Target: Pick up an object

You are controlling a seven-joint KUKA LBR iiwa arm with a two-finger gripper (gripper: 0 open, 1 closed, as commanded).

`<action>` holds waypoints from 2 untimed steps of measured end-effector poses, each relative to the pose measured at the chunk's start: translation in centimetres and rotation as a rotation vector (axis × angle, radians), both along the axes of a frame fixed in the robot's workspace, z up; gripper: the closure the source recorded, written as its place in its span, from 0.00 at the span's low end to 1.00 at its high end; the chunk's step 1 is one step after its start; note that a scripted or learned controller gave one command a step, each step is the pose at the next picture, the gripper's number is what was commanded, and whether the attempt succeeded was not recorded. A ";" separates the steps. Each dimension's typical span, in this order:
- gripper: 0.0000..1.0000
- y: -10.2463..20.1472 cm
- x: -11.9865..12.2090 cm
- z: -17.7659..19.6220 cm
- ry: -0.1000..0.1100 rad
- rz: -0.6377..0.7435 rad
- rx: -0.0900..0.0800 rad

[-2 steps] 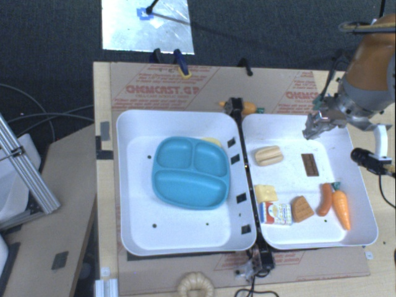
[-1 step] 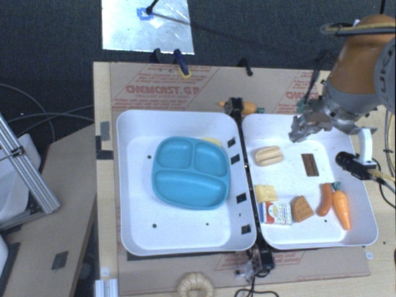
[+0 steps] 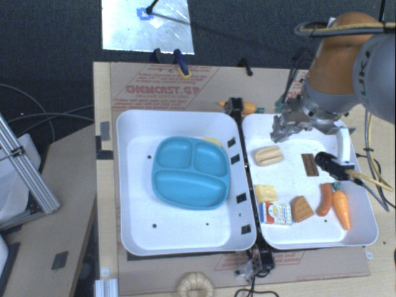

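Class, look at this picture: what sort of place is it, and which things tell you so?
Probably a robotics lab: a robot arm reaches over two white bins, one holding toy food such as a carrot, with loose cables nearby.

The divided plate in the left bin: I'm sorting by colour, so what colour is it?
Light blue; the plate shows plainly in the camera view.
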State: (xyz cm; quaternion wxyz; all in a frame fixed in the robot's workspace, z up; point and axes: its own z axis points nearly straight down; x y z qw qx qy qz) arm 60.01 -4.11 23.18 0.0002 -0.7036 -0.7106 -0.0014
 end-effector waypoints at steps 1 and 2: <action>1.00 0.2 -0.2 -1.6 0.001 -0.004 -0.002; 1.00 0.3 -0.4 0.3 -0.002 -0.003 -0.002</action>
